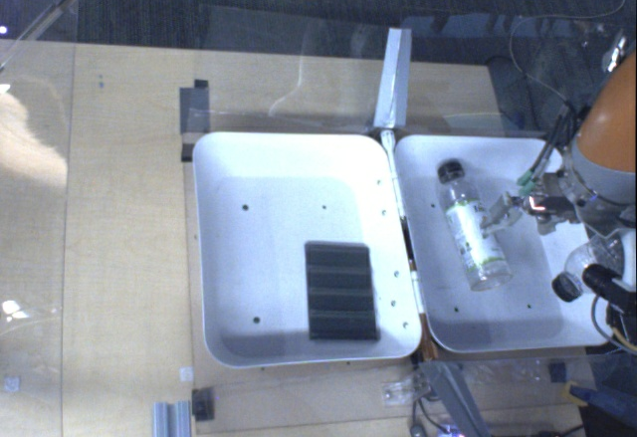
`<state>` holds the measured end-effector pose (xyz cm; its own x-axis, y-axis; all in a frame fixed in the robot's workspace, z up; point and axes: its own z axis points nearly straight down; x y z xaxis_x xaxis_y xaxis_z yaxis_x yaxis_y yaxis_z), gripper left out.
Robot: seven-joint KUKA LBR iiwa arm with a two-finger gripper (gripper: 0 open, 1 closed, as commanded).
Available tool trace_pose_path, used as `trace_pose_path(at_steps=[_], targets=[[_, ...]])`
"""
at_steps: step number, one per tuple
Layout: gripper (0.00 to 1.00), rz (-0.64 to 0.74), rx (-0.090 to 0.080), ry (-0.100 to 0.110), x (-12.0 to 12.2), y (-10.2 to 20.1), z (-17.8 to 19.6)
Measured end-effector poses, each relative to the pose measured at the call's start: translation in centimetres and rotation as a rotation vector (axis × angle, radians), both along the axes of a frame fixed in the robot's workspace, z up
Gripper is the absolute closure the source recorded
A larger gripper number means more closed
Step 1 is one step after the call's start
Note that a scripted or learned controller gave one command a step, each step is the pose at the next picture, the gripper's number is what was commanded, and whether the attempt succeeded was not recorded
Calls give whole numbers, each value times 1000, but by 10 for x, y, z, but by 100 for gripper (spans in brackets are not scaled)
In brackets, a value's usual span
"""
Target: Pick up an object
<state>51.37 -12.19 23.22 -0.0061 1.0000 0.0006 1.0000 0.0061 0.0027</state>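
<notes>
The job looked only begun. The bottle [471, 232] lay flat on the floor of the right bin [438, 321], not lifted at all. The gripper [510, 209] was low in that bin, just to the right of the bottle, and it seemed to touch or almost touch the bottle's side. I could not tell if it was open or closed (that part was small and blurry). Nothing was seen held in it, so I judged that the grab and the lift were both still left to do.

The bottle was clear plastic with a dark round cap at its far end and a pale label with a bit of green on it. It was round and smooth, so I guessed it could roll or slip away when pushed.

In the left bin [224, 246] sat a black block [341, 292], flat and shaped like a rectangle, with ridges running across its top. It was in the near part of that bin, toward the right. Both bins were white, shallow and smooth, with rounded corners and a few small dark dots on the floor.
</notes>
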Motion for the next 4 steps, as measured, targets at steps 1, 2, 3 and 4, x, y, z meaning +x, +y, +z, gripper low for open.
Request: trace_pose_path(at_steps=[1,2,3,4], targets=[[0,22,0,1,54,-5,-82],[0,105,-2,-11,46,-10,-143],[0,150,5,35,122,-20,-146],[0,167,-2,-5,155,-4,-72]])
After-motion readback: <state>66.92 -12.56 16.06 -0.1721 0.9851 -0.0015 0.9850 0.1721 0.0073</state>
